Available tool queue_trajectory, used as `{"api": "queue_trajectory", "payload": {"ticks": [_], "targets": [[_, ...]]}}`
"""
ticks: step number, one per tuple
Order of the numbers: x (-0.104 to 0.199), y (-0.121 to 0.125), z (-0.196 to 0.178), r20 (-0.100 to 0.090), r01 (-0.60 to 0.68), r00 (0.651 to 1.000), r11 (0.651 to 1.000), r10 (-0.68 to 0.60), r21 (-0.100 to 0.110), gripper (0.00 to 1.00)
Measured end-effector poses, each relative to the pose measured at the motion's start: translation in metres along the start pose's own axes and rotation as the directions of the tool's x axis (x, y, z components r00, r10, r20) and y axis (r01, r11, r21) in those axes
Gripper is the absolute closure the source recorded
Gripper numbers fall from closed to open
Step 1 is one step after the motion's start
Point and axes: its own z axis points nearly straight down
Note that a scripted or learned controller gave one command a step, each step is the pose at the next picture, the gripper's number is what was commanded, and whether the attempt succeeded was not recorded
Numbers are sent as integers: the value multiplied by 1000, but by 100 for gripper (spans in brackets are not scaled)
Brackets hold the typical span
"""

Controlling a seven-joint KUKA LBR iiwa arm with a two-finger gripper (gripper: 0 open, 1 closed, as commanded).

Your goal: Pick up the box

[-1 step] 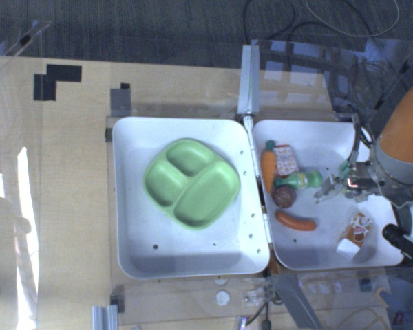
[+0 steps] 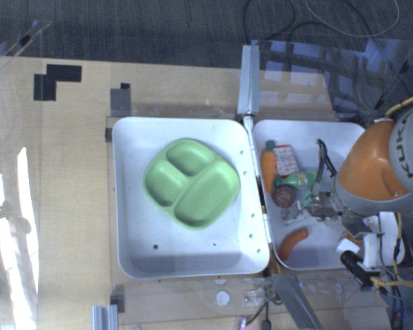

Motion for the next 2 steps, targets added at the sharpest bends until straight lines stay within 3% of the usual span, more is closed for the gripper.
{"api": "queue_trajectory", "payload": {"ticks": [1,2], "targets": [[14,97,2,1,-66,998,998,66,3,0],[15,98,-9,0,-61,998,998,61,0,100]]}}
